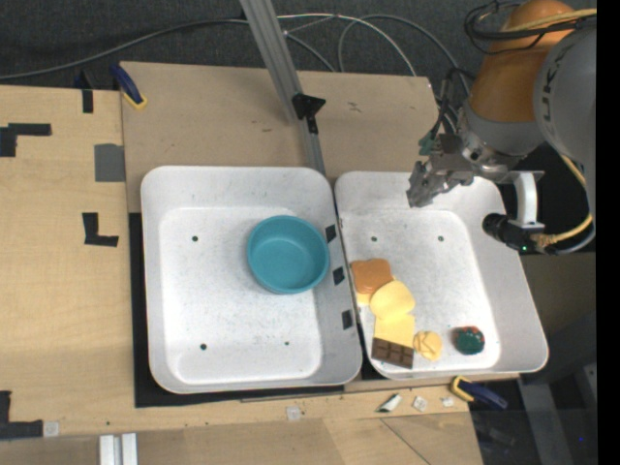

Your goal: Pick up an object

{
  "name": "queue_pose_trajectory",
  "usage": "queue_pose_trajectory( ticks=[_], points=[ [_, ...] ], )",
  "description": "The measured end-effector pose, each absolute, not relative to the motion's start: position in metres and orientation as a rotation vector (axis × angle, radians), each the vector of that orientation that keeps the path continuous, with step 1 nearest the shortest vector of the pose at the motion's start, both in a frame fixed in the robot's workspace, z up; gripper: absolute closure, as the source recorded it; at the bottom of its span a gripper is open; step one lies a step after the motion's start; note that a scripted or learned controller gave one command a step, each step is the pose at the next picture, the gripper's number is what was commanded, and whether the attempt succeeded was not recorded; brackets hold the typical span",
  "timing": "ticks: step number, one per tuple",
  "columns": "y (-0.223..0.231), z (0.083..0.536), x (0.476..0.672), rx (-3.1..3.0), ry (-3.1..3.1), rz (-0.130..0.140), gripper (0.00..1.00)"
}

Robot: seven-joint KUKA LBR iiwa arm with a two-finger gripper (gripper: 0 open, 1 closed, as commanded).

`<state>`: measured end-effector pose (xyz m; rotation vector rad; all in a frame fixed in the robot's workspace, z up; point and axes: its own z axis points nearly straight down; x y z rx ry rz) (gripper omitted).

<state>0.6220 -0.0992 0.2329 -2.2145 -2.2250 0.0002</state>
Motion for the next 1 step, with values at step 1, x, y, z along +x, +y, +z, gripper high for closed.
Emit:
queue_pose_trajectory(
  ticks=[1],
  points=[
    [-0.0452, 0.2216, 0.6123, -2.212, -2.226, 0.002, 1.00]
  ],
)
